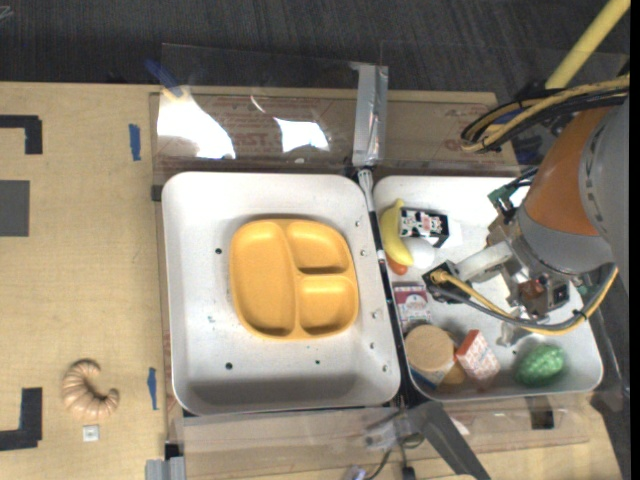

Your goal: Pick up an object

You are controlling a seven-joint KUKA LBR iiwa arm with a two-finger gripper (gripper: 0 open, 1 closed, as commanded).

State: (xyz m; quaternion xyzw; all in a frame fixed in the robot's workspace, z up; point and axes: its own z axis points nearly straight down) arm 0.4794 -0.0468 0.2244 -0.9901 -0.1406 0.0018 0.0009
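A: Where is the arm (585,193) at this moment?

B: It reaches over the right bin (592,368), and the gripper (520,303) hangs low above the front part of this bin. I judge that it is in the approach step — nothing is between the fingers as far as I can see.

A: Are they spread or pressed together?

B: I cannot tell. The wrist and the cables cover this part.

A: And which things can it take?

B: All of them lie in the right bin. A green ball (541,364) is in the front right corner, just beside a small red and white box (477,356), and a round tan lid (430,349) is next to that box. A banana (396,238) lies along the left wall, near a black and white package (423,226). The left bin (190,268) carries only a yellow divided tray (293,274).

A: So what does the next move ask for?

B: The nearest things are the ball and the box — they sit close under the gripper. I think it must choose one, come straight down over it, and close without pushing the neighbour. The ball may roll away if the fingers touch it off-centre.
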